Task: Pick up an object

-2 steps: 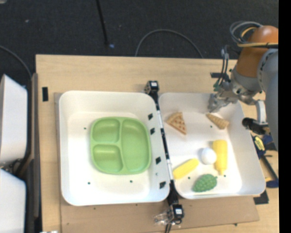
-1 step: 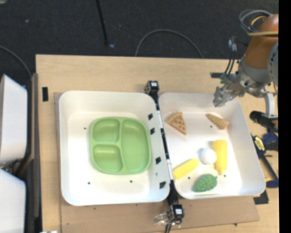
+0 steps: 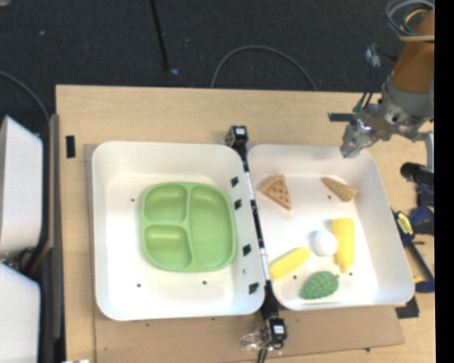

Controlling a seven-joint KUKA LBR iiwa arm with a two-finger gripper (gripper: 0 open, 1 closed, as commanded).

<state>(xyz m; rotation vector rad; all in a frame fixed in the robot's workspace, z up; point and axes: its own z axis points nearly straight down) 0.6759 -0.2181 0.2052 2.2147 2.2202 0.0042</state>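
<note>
Gripper at the far right corner of the right bin, hanging over the rim, below the grey wrist and the orange band of the arm. Jaws too small and blurred to judge; cannot tell how far apart, and nothing seen between them.

In the right bin, six things, all lying on the floor and apart from the gripper. A wedge of waffle near the far left, close to the divider. A smaller brown wedge at the far right, nearest to the gripper yet not touching it. A white ball at the middle, just beside, perhaps touching, a yellow corn cob that lies lengthwise on its right. A shorter yellow piece on the near left, tilted. A green bumpy lump at the near edge, just below the ball.

In the left bin, a green divided plate with three compartments, flat at the middle.

Both bins side by side on a wooden bench. Black clips at the far and near ends of the seam between bins. Dark floor with cables beyond the bench.
</note>
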